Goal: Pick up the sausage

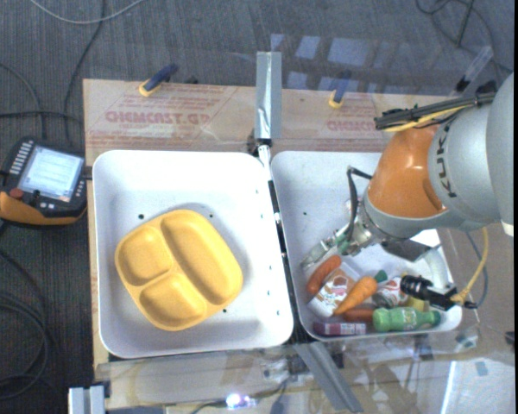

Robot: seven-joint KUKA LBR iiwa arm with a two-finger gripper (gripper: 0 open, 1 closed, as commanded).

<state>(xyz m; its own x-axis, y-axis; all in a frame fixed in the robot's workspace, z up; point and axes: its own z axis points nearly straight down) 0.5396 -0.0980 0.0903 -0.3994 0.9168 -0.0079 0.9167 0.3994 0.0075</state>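
Tool [328, 250] hangs low in your right bin [311, 179], its fingers spread narrowly; the sausage [325, 275] lies just below its tips, toward that bin's front-left corner

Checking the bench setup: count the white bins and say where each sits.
2. The left bin holds a yellow divided plate. The right bin sits beside it, holding the toy food pile, with the arm above it.
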